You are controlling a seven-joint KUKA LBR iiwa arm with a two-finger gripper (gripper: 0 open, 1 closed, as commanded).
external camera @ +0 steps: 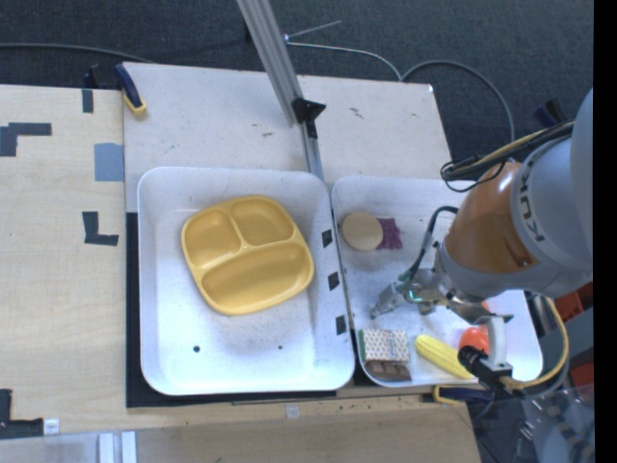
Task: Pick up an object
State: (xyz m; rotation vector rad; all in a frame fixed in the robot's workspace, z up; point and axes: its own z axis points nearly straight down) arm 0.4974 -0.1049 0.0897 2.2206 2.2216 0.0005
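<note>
In the right bin (348,222), my gripper (392,296) hangs low over bare floor near the middle, open, with nothing between its fingers. A round tan disc (362,231) lies toward the bin's far left, and a small purple piece (388,232) touches its right side. Near the front edge sit a patterned brown-and-white block (387,352), a yellow corn-like piece (441,355) and a small orange item (474,339). The gripper is between the disc and the block, touching neither.
The left bin (159,287) holds a yellow divided plate (248,253). A metal pole (275,51) slants down to the wall between the bins. The grey and orange arm (496,234) covers the right bin's right side.
</note>
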